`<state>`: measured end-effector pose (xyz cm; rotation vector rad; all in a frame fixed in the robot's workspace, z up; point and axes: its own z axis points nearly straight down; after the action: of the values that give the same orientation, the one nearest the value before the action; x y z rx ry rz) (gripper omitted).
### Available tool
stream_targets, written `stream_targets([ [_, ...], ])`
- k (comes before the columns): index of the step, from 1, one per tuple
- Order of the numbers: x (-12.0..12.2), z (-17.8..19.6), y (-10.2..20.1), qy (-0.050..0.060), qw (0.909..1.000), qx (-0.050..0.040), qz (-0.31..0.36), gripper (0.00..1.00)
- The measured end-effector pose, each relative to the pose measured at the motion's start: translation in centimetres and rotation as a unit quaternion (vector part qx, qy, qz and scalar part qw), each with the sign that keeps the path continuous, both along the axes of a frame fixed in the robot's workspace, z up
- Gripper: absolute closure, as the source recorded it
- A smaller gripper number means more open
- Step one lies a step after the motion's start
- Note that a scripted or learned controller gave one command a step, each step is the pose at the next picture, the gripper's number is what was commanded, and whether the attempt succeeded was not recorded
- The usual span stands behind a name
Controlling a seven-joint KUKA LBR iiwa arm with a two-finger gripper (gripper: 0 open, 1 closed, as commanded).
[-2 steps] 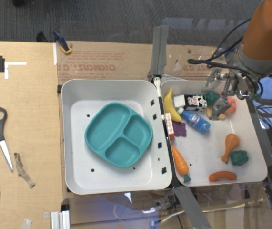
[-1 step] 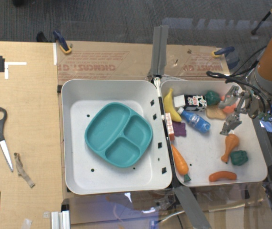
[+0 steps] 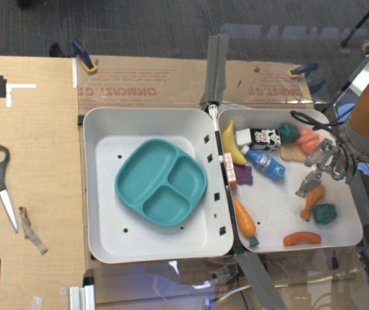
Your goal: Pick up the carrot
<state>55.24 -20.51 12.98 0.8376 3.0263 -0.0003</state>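
The carrot point(image 3: 243, 218) is orange with a green stub at its near end. It lies along the left wall of the right bin point(image 3: 339, 237), towards the front. My gripper point(image 3: 309, 175) hangs over the right half of that bin, well to the right of the carrot, and stands open with nothing between its fingers. Its lower fingertip sits just above a small orange curved piece point(image 3: 312, 201).
The right bin also holds a banana point(image 3: 231, 144), blue bottle point(image 3: 266, 164), purple piece point(image 3: 243, 175), cow-print toy point(image 3: 265, 137), pink item point(image 3: 309, 141), green pepper point(image 3: 324, 214) and sausage point(image 3: 302, 239). A teal divided plate point(image 3: 161, 181) lies in the left bin point(image 3: 100, 192). Scissors point(image 3: 0, 179) lie on the bench at left.
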Motion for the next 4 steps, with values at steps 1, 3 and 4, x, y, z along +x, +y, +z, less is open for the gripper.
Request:
stream_targets([
  [1, 0.5, -3.7, 0.4, 0.0, 0.9985, 0.0002, -0.056, 0.0],
  [3, -1.3, -3.7, -1.7, 0.0, 0.9853, 0.0002, -0.171, 0.0],
  [4, -2.6, -3.8, 3.5, 0.001, 0.9815, 0.0006, -0.191, 0.0],
])
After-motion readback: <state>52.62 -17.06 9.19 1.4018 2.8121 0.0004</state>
